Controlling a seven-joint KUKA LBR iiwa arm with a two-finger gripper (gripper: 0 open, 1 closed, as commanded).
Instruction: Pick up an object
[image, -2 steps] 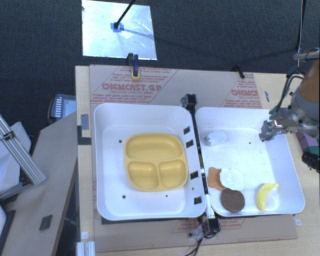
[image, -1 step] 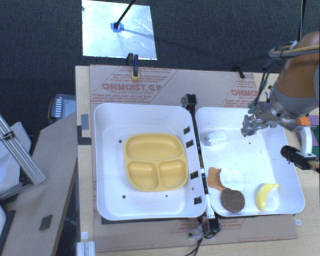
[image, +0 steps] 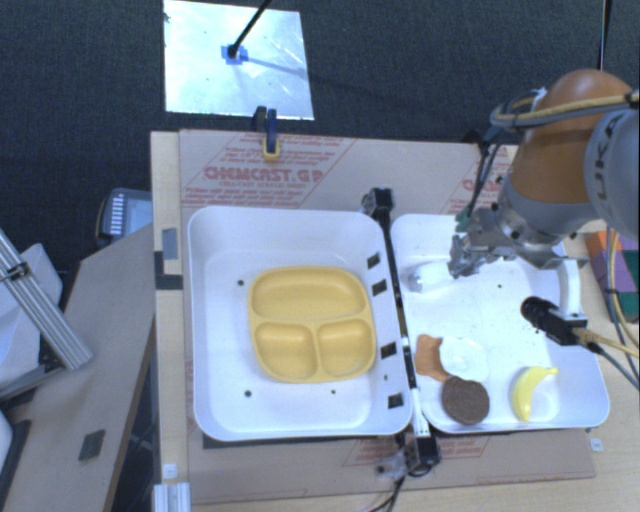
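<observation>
My gripper (image: 466, 260) hangs over the far left part of the right bin (image: 590, 400), pointing down, with bare white floor beneath it. Along that bin's near edge lie an orange toast-like piece (image: 428, 355), a white round piece (image: 465, 357), a dark brown round patty (image: 465, 400) and a yellow banana (image: 530, 390). These all sit well toward the near side of the gripper, apart from it. The grey arm with its orange band (image: 560, 140) comes in from the right and hides the bin's far right corner.
The left bin (image: 215, 330) holds a yellow three-compartment tray (image: 305, 322). A black clipped divider (image: 392, 300) runs between the bins. A black fitting with cables (image: 547, 316) hangs off the arm over the right bin. A blue clamp (image: 268, 128) sits at the board's far edge.
</observation>
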